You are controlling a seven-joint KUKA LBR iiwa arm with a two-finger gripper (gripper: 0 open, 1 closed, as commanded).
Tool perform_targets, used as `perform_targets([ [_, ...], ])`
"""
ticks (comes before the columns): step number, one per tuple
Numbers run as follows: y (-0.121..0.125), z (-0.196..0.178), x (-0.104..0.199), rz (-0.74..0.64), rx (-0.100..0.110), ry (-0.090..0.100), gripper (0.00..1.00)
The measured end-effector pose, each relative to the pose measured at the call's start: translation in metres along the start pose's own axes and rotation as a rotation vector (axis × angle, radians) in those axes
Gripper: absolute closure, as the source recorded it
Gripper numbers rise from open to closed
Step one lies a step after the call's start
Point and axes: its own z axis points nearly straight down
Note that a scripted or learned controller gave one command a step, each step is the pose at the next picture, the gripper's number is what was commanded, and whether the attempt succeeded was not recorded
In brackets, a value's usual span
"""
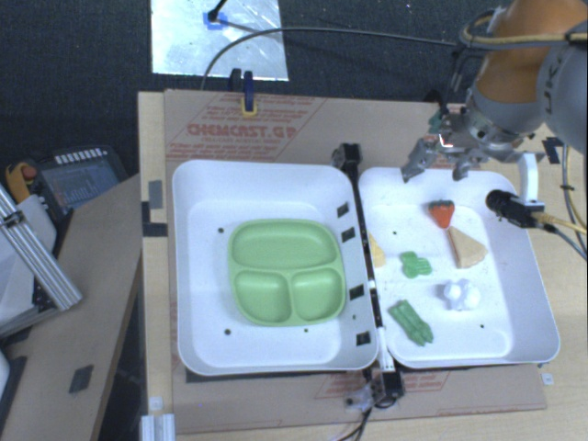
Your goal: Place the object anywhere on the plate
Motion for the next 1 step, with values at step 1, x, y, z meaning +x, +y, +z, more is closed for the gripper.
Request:
perform_targets([
  [1, -0.0013, 0.0630, -0.0005, 0.004, 0.003, 0.000, 0.00],
])
